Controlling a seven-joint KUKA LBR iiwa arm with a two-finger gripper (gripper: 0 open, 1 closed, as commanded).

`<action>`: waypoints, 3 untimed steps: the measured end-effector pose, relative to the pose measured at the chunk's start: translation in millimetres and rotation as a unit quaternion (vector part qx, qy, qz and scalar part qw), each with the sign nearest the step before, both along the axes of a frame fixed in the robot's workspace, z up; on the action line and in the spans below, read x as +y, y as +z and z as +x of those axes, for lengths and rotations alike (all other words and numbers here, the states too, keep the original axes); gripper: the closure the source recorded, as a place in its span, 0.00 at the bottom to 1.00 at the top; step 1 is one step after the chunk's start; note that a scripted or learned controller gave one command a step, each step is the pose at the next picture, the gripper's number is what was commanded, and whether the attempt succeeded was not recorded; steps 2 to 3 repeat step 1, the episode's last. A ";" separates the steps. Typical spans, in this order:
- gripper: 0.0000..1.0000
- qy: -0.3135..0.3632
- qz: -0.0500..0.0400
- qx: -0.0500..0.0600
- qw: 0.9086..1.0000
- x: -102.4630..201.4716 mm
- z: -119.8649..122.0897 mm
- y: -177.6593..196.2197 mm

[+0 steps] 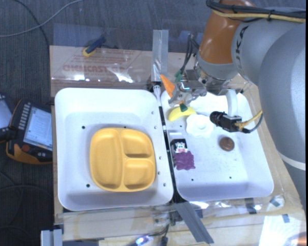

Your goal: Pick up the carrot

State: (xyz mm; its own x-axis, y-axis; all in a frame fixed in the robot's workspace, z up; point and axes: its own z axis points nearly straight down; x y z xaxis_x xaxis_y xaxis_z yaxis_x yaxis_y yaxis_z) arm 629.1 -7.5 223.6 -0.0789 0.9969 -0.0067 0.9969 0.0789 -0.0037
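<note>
The smooth, tapered orange carrot [167, 83] sits tilted at the far rim between the two shallow white bins, just beside the metal end effector [187, 92], and I cannot tell how it is set. Below it in the right bin [246, 181] lie a yellow lemon-like piece [177, 113], a white round lid [199, 125], a brown disc [226, 144] and a knobbly purple cluster [184, 161]. The left bin [72, 111] holds a glossy yellow divided plate [123, 159] with open margin around it.
</note>
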 end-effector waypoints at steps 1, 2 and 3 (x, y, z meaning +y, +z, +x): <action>1.00 0.012 0.000 0.000 1.000 11.2 24.7 -21.7; 1.00 0.012 0.000 0.000 1.000 11.2 24.7 -21.7; 1.00 0.012 0.000 0.000 1.000 11.2 24.7 -21.7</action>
